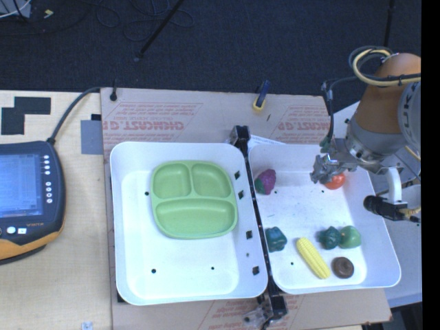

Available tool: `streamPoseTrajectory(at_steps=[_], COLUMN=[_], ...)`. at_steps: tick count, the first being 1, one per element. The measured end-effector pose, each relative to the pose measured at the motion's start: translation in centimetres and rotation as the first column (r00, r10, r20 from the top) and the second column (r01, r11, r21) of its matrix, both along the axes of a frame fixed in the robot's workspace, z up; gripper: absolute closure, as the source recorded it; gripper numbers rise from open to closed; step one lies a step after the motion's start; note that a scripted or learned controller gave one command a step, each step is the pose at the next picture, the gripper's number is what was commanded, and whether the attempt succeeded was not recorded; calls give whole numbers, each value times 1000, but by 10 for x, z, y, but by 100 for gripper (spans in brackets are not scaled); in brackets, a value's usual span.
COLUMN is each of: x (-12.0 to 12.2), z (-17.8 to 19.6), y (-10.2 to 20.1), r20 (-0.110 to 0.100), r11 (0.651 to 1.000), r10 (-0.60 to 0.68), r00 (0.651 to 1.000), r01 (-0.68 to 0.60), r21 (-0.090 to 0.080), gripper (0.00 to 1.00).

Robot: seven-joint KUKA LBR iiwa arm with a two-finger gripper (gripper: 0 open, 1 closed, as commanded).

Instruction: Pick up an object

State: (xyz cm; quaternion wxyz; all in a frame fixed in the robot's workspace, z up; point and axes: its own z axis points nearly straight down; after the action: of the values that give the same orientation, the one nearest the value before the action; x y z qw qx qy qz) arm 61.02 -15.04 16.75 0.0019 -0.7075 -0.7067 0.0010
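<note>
So the arm is down in the right bin [385, 253], at its far edge, with the gripper [326, 172] sitting right at a small red-orange object [335, 180], maybe a toy tomato. The red thing pokes out just below and to the right of the gripper, touching it or very nearly. Honestly I can't tell whether the fingers are spread around it, pinching it, or just parked beside it; that part is a dark blur from this angle. I also can't tell if the object is resting on the bin floor or lifted a hair.

My read: the reach is done, the grasp is either happening or about to, and the lift is all that's left. Nothing looks clearly picked up yet.

On orientation: the red object looks roundish, so no real long axis or pointing direction that I can make out, and half of it is hidden anyway.

The rest of the right bin: a purple piece [265, 180] near the divider, a teal one [276, 238], a yellow corn [312, 257] lying diagonally, two green bits [340, 237] and a brown round one [342, 267]. The left bin [137, 273] has a green divided plate [194, 199].
</note>
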Motion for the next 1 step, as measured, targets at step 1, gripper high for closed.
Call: streamPoseTrajectory(at_steps=[1], x=[5], z=[38], y=[5], r20=[0], r11=[1000], r10=[1], r00=[1000], r01=[-1], r21=[0], gripper=[100])
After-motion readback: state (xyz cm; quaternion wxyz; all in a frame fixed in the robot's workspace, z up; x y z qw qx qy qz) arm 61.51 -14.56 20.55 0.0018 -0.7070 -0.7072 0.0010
